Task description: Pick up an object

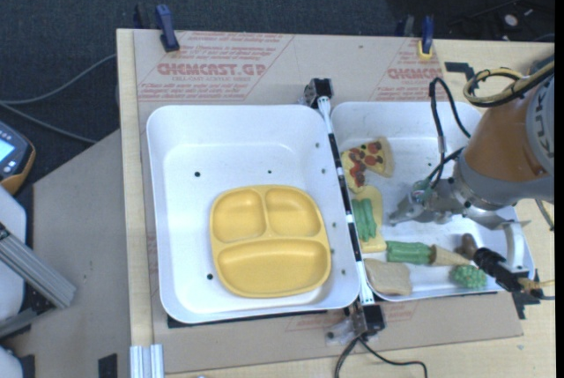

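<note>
left bin (pixel 176 147): divided plate (pixel 269 240) at its centre | right bin (pixel 388 114): pizza slice (pixel 367 159) upper left, broccoli (pixel 469 277) lower right, gripper (pixel 421 204) between

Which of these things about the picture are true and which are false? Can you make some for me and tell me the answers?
1. The yellow plastic divided plate lies in the left white bin. True.
2. The toy pizza slice with red toppings lies on the yellow plate. False: it lies in the right white bin, near the bin's far side.
3. The grey arm's gripper is over the right bin. True.
4. The yellow plate has three compartments. True.
5. The small green bumpy toy lies in the left bin. False: it is in the right bin, near the front edge.
6. Blue clamps hold the board's front edge. False: they are at the back edge.
</note>
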`<state>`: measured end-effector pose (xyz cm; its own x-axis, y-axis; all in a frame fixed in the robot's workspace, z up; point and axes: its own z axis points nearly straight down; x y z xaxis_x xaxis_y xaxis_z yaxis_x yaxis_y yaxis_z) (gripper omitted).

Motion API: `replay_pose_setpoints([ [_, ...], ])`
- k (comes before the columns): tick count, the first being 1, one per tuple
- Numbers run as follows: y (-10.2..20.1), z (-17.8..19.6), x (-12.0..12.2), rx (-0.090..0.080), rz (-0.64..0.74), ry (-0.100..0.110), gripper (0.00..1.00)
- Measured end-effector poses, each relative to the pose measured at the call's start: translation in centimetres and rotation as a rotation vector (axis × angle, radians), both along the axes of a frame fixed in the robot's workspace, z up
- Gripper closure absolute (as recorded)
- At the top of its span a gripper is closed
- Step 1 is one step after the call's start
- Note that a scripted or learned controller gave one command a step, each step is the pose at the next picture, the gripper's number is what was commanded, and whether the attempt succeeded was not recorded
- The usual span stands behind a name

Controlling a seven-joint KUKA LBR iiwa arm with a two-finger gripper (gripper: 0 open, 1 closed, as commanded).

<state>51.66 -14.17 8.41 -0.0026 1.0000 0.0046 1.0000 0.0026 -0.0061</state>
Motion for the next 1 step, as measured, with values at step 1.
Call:
replay_pose_setpoints([
  [1,1.09,0.39,10.67,-0.007,0.004,-0.014,0.00],
])
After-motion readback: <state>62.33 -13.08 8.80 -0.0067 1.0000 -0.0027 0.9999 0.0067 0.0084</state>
